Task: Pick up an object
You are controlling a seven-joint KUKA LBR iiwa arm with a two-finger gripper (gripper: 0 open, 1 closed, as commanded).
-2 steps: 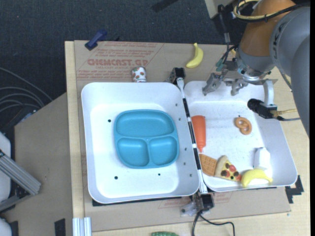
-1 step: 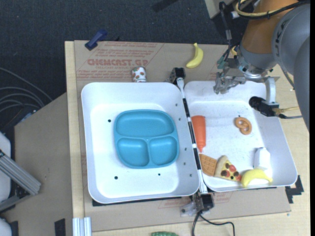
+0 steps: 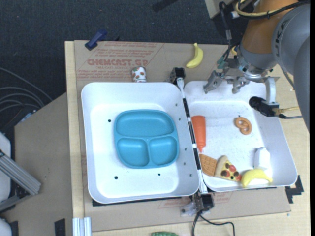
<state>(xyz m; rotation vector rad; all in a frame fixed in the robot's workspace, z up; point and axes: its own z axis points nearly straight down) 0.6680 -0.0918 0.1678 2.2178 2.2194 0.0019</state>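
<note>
Carrot (image 3: 198, 132), the orange one, is the biggest pickable piece in the right bin (image 3: 278, 132) — my likeliest target, though the task names none. It lies lengthwise along the right bin's left wall, just beside the divider between the bins.

Largest to smallest, all placed against that right bin:
- left bin (image 3: 93, 132), touching its left side, holds a blue divided plate (image 3: 146, 137).
- my gripper (image 3: 226, 84) hovers over the bin's far rim, toward the far-left corner, fingers spread and holding nothing.
- pizza slice (image 3: 228, 169) near the front wall, a waffle piece (image 3: 208, 164) touching it on the carrot's side.
- yellow banana (image 3: 255, 177) at the front wall, just beside the pizza.
- white block (image 3: 261, 157) near the right wall, just behind that banana.
- pretzel (image 3: 243, 125) mid-floor, well apart from the rest.
- a second banana (image 3: 195, 57) outside, on the board beyond the far rim.

Step in hand, as I judge it: the approach — nothing grasped yet. Next move calls for travelling forward over the bin, lining the fingers across the carrot's narrow width, then descending. The wall close alongside may crowd one finger; the pretzel sits freer but flatter.
</note>
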